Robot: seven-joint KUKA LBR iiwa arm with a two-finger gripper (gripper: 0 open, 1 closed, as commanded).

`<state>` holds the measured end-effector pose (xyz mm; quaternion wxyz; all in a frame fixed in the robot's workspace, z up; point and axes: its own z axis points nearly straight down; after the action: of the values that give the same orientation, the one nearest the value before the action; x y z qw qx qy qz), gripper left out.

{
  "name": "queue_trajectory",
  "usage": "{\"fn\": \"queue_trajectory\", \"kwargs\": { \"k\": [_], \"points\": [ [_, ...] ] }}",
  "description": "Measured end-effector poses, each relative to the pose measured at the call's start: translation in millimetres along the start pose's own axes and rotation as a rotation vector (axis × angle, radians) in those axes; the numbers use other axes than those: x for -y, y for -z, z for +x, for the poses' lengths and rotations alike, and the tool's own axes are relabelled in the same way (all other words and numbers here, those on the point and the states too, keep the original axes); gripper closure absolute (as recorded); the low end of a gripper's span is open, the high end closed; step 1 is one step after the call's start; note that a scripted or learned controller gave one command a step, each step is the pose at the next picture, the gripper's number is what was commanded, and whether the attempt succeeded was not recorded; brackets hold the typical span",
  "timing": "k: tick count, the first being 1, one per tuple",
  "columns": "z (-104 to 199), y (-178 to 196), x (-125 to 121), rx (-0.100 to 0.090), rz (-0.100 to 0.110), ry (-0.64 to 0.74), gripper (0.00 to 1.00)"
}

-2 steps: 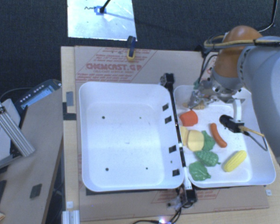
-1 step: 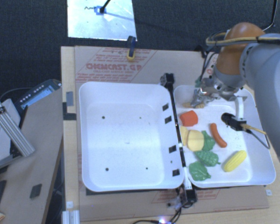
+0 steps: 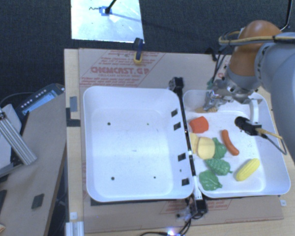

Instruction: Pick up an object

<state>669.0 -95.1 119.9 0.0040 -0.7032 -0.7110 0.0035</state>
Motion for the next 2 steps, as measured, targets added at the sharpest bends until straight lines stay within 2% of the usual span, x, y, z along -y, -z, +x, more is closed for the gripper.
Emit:
{"fn": "queue_trajectory", "kwargs": {
  "k": [1,2],
  "points": [
    [-3.6,10.4,25.3,0.001,-0.013,-0.010,1.00],
    [-3.5,9.6,24.5,0.002,-0.014,-0.009,0.00]
  ]
}}
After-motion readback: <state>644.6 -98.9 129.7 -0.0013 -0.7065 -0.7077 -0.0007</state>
